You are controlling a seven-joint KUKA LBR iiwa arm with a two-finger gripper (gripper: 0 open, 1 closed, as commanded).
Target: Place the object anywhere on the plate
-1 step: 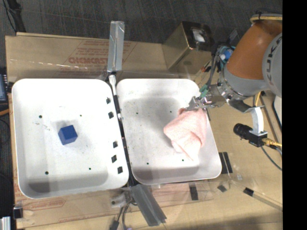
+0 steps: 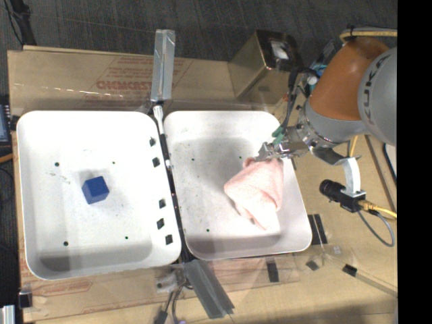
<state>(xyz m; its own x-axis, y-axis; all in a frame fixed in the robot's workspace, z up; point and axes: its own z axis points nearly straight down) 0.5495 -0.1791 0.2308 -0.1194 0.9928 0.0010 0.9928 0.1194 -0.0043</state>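
White, shallow bins sit side by side on the desk (image 2: 61,66): left bin (image 2: 40,201) and right bin (image 2: 202,235). The grey arm (image 2: 358,79) reaches over the right bin. A pink cloth (image 2: 256,191) hangs there, its top corner pinched in the gripper (image 2: 275,148). A blue cube (image 2: 96,189) lies in the left bin.

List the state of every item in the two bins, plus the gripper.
Blue cube: resting flat in the left bin, untouched.
Pink cloth: crumpled in the right bin, top corner pulled up at the gripper.
Gripper: at the cloth's top corner.
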